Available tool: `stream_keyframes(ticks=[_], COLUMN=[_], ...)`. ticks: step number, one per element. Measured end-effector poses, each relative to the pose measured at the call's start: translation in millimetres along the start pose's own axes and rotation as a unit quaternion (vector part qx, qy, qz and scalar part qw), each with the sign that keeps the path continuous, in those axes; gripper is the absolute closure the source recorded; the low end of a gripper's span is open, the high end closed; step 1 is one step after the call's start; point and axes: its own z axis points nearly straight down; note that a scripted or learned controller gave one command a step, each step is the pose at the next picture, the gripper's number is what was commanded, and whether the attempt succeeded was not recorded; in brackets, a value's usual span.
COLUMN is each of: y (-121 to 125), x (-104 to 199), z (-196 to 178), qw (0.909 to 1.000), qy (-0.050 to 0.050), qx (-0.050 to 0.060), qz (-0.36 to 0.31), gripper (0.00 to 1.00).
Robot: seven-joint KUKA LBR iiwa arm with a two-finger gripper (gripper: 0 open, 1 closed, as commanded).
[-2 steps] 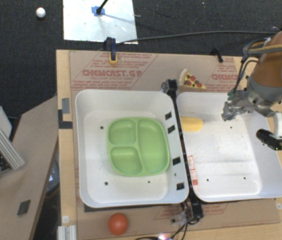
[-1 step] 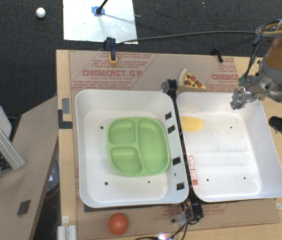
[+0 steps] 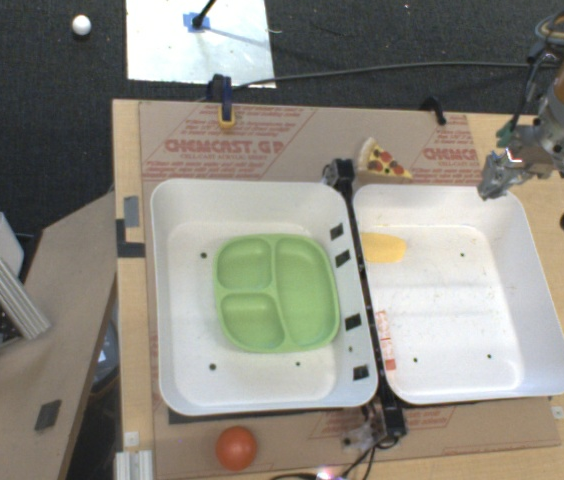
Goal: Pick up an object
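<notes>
A flat yellow object (image 3: 383,248) lies at the left side of the right bin (image 3: 532,268), close to the divider. A green divided plate (image 3: 276,292) rests in the left bin (image 3: 177,228). My gripper (image 3: 497,175) hangs at the right bin's far right corner, above the rim, well to the right of the yellow object. Nothing shows between its tips.
A pizza-slice toy (image 3: 384,160) lies on the bench behind the bins. An orange ball (image 3: 236,447) sits in front of the left bin. A white sheet (image 3: 198,26) and a small white ball (image 3: 82,25) lie on the dark floor beyond.
</notes>
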Motion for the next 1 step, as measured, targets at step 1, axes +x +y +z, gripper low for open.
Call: stream_keyframes(ticks=[1], y=[-9.2], x=[62.6], z=[6.8], qw=[1.0], qy=[0.002], qx=[0.003], qz=[-0.002], gripper=[1.0])
